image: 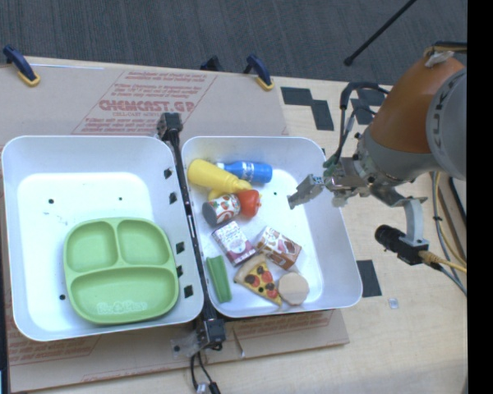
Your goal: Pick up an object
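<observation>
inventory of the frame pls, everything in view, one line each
white bins: 2, white, side by side on the bench
divided plate: 1, light green, left bin
bottle: 1, blue, right bin, far end
banana-like toy: 1, yellow, beside the bottle
can: 1, red and white label, right bin, middle
small packets: 2, red-brown, right bin
pizza slice toy: 1, near end
green bar: 1, by the bin's left wall
round disc: 1, tan, near corner
clamps: 2, blue and yellow, far edge
gripper: 1, grey, above the right bin's right side
</observation>
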Tool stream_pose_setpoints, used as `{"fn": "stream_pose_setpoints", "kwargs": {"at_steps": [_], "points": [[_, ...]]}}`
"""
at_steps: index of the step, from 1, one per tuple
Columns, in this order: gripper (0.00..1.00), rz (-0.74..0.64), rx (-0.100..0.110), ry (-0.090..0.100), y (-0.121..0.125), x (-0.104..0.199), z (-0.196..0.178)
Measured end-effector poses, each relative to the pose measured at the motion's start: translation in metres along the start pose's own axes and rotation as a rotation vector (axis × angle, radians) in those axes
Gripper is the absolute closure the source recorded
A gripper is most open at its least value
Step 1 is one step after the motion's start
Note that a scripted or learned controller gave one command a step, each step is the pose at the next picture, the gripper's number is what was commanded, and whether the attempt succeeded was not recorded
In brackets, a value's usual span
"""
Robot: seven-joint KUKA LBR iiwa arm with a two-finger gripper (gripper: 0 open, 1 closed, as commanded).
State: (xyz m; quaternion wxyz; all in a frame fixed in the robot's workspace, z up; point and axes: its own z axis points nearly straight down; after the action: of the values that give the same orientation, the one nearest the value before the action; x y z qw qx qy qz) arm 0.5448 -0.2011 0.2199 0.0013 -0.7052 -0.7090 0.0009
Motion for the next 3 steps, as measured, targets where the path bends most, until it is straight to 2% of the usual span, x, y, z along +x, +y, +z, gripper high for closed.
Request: {"fn": "stream_pose_setpoints", "kwargs": {"at_steps": [1,2,3], "points": [[0.00,-0.003,0.003,0.001,-0.068,0.107,0.042],[0.00,-0.002,0.003,-0.001,0.015,0.107,0.129],[1.00,-0.004,0.003,-0.001,0.015,0.107,0.119]]}}
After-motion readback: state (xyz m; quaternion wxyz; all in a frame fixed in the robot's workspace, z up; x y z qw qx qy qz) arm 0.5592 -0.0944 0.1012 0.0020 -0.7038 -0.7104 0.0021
